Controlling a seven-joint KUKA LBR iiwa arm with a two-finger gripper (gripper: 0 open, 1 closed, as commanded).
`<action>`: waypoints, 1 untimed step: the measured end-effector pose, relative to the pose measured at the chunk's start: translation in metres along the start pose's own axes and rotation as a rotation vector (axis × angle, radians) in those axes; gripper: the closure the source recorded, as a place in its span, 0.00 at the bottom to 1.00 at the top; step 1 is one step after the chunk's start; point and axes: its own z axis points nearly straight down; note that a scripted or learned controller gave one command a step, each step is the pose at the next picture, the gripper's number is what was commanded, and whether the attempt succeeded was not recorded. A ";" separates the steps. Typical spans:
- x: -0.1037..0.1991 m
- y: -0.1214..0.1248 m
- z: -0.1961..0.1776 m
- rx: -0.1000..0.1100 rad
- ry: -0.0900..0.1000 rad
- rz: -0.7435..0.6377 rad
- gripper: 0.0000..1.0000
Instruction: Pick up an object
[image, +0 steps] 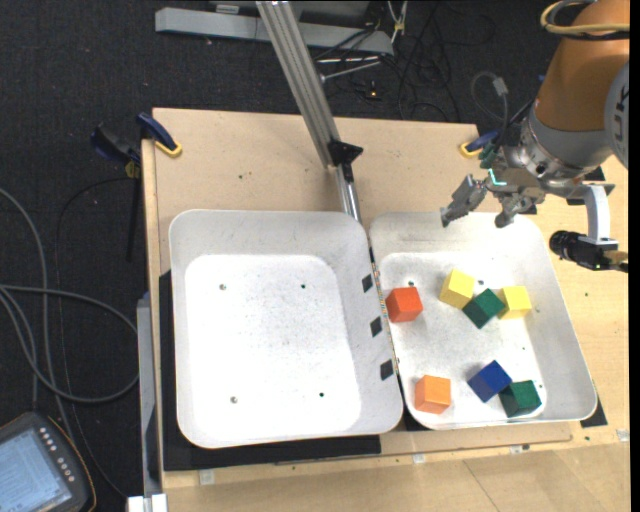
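Grey KUKA arm with orange band (585, 70): cut off by the top and right edges, so just the wrist end is in frame. Two-finger gripper (483, 205): fingers small and dark against the bench, gap between them too fine to judge. Black bracket (590, 248) at right runs out of frame. Grey-screened handheld pendant (35, 470) at bottom left is clipped by the left and bottom edges. Dark green cube (521, 398) is partly covered by the blue cube (489, 381) beside it. Silver aluminium strut (305, 80) leaves the frame at the top. Black mat (170, 440) under the left white bin (190, 240) is mostly hidden.
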 end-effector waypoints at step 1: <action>0.000 0.001 -0.002 -0.004 -0.001 -0.001 0.00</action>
